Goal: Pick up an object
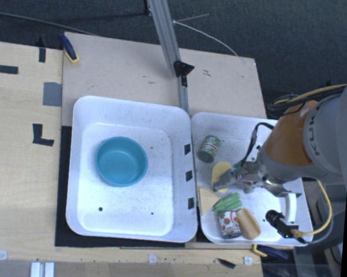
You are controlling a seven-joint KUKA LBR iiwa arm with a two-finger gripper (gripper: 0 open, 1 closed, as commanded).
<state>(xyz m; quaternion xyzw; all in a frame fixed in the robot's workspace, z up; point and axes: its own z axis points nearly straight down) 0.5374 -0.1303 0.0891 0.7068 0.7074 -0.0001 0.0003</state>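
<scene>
The end effector (225, 183) is seen in the right bin (285, 238), touching the yellow object (220, 171) at its 11 o'clock; finger state cannot be told.

No legible text, brand, number or sign. The labels on the small can (209, 149) and the red-labelled can (229, 223) are too blurred to read.
</scene>
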